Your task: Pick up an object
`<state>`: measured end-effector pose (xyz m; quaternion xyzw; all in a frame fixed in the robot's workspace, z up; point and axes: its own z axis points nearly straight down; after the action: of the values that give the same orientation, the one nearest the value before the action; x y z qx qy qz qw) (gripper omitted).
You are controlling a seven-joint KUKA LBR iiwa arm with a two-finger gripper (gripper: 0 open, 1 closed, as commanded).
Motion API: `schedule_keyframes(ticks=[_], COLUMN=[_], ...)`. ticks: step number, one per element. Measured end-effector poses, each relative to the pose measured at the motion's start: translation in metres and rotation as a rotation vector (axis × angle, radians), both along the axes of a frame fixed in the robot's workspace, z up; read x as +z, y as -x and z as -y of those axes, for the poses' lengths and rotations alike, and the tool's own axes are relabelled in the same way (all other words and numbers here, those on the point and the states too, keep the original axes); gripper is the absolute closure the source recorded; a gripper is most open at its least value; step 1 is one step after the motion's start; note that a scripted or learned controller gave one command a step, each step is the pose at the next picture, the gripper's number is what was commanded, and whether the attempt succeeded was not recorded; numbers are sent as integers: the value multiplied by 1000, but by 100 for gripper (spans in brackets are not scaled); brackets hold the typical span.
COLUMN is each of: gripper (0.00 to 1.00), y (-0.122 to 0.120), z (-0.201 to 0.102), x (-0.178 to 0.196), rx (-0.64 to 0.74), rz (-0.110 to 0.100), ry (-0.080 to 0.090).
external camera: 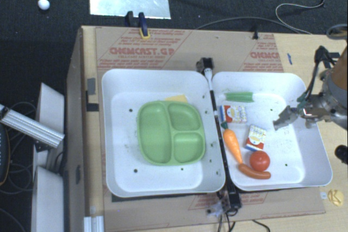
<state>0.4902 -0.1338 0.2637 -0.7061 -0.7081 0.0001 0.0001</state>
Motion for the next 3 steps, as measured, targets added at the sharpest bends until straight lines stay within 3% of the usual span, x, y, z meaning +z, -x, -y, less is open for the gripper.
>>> schedule_keyframes(ticks=[1,2,3], gripper=[0,0,0], y=[-33,-130,-178], z=[31,-3,-33], x=[-174,-177,-173], rx=[-2,0,-3], rz=[9,7,12], ry=[4,3,18])
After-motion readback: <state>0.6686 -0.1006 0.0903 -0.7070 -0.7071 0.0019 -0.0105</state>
